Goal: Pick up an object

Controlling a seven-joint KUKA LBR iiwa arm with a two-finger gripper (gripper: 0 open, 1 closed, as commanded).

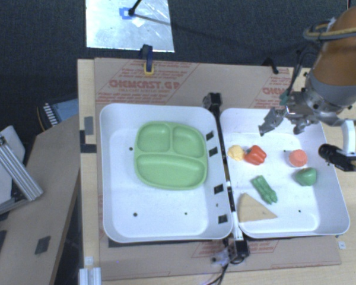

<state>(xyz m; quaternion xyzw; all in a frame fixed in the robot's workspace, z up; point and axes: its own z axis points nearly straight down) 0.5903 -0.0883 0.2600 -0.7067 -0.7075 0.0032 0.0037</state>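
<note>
1. Dark backdrop behind; cardboard-topped bench (166, 79) carrying two white bins side by side.
2. Left bin (115, 218): green divided plate (169, 156) near its centre.
3. Right bin (329, 209): tan wedge (255, 208) at the near left corner; green pickle (264, 189) just above it; red-orange pepper (256, 154) touching a yellow piece (236, 153); pink-red fruit (297, 157) and green pepper (307, 176) further right.
4. Arm (341, 46) over the right bin's far edge; gripper (283, 119) above the bin floor, fingers parted, nothing between them.
5. Step in hand, seemingly: approach, no grasp yet. Next move probably: descend onto the red-orange pepper, nearest below, with fingers straddling it clear of the yellow piece.
</note>
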